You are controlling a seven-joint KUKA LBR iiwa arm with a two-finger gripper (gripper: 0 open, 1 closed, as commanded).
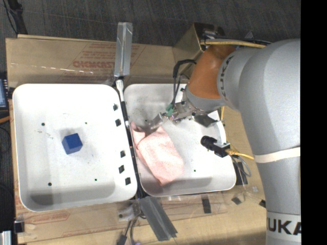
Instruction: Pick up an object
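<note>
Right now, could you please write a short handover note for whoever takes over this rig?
End effector: down inside the right bin, at the upper left edge of the pink cloth. Its grip state cannot be told from this view.
Things: the pink cloth lies crumpled against the right bin's left wall. The blue cube sits on the floor of the left bin, far from the arm.
Done: nothing is visibly lifted; the cloth rests on the bin floor.
Left: confirm a grasp, probably on the cloth, then raise it clear of the bin.
</note>
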